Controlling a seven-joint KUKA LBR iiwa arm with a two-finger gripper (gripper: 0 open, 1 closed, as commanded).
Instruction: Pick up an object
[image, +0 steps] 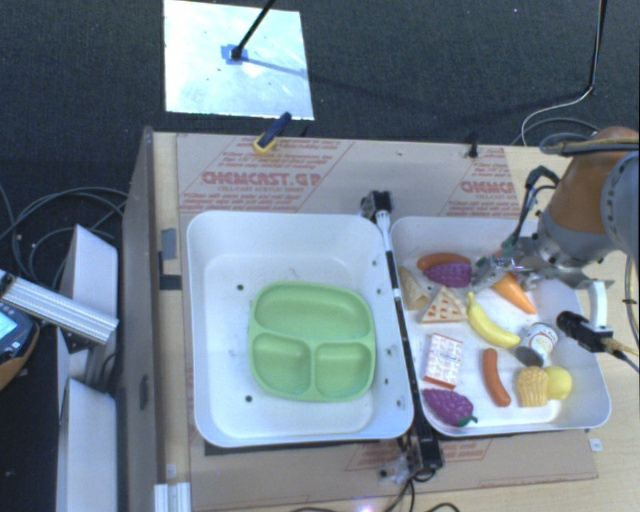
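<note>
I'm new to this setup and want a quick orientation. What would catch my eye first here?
The green divided plate sits alone in the left bin. The right bin is crowded with toy food: a banana, a carrot, a sausage, corn and purple grapes. The gripper hovers at that bin's far side, near the carrot.

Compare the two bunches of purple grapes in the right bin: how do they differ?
The upper grapes lie near the bin's far side, against an orange-red sausage and near the end effector. The lower grapes sit at the near rim, beside a white card, and look slightly bigger. Both are purple toy bunches.
</note>
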